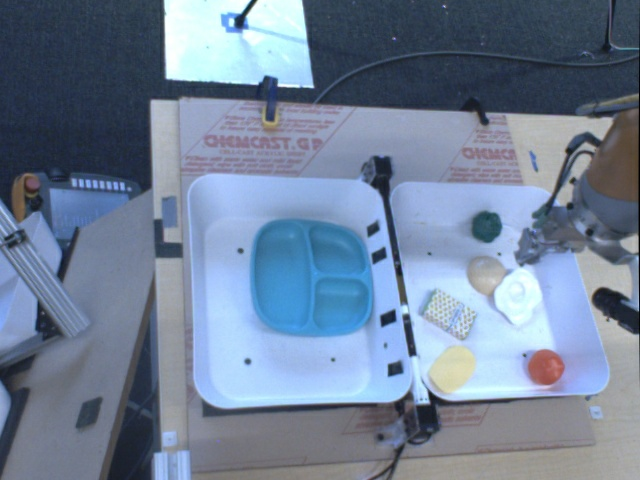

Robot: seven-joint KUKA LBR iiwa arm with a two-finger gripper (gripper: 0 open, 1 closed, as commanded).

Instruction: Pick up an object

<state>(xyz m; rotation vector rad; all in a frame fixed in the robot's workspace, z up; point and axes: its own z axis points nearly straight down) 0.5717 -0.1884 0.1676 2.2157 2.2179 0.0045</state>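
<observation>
1. In the camera view, the desk (170,268) is carrying two white bins side by side. The left bin (215,298) is holding a blue divided plate (310,276). The right bin (590,358) is holding the loose candidates for picking: a dark green object (487,226), a beige rounded object (486,273), a white flat object (518,296), a patterned small block (450,313), a yellow object (453,369) and a red-orange ball (545,366).

2. The arm (612,183) is reaching in from the right, and the gripper (530,248) is hanging over the right bin, just above the white flat object and near the beige one. Whether it is released or clenched cannot be told here; nothing is visibly sitting in it.

3. What could go wrong, as a judgement:
   - The white and beige objects are lying touching or nearly so, so a descent between them is likely to nudge both and grasp neither.
   - The white object is looking flat and low, so it is liable to slip out or stay pinned to the bin floor.
   - The red-orange ball is likely to roll if bumped.
   - The gripper is working close to the far wall of the bin, so a sideways shift risks clipping it.
</observation>
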